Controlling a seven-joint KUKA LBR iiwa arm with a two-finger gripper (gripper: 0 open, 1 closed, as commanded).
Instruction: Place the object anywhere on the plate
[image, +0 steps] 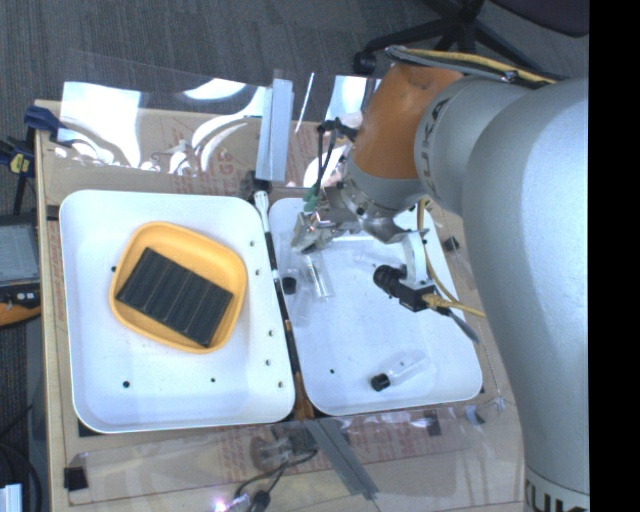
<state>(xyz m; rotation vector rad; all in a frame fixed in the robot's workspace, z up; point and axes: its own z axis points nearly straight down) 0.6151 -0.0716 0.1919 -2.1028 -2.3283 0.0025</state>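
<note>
A yellow plate (226, 262) sits in the left bin (90, 330). A black ridged slab (174, 296) lies flat on the plate, covering most of its middle. My gripper (311, 256) hangs low over the upper left corner of the right bin (350, 340), close to the wall between the two bins. Nothing shows in its grasp. A small clear vial with a black cap (394, 374) lies on the right bin's floor near the front, well apart from the gripper.
The arm's grey body and orange band (400, 120) cover the right bin's far right side. A black fitting with a yellow cable (402, 285) hangs from the wrist over the bin's middle. A small dark piece (289, 285) sits by the dividing wall.
</note>
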